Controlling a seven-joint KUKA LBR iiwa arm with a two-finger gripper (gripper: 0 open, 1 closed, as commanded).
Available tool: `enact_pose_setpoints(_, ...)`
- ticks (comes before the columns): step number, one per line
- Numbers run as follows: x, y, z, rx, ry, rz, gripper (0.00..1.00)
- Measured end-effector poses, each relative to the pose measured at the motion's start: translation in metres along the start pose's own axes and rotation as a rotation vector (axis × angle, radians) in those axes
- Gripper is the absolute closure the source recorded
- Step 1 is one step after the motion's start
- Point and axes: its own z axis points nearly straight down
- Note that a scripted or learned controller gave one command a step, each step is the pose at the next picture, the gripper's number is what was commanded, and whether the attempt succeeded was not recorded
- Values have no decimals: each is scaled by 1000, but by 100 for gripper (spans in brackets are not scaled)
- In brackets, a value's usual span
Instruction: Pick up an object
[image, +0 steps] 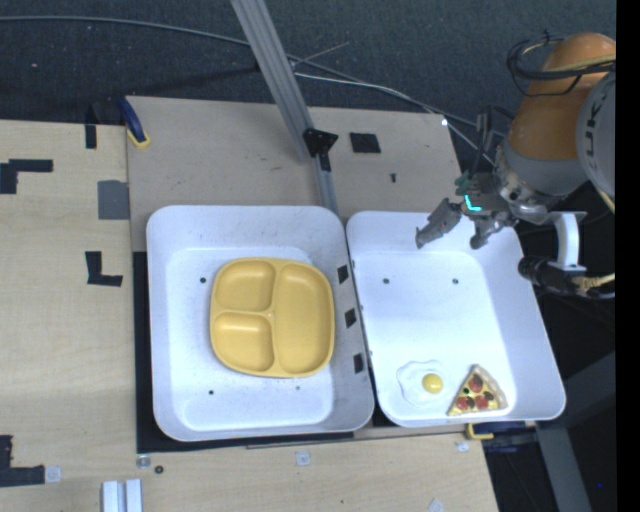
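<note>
tool (458, 232) spread, nothing pinched, upper right of frame. probably best dropping straight onto the flat white-and-yellow toy fried egg (421, 382), lower right, avoiding the red pizza-slice toy (478, 391) just beside.

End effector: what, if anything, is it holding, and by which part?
Nothing. The end effector hangs open above the right bin's far edge, with nothing between its fingers.
</note>
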Motion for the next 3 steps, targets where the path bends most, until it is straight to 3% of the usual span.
enact_pose_setpoints(1,0,0,-1,-2,0,0,0)
enact_pose_setpoints(3,-4,-2,90,3,-2,1,0)
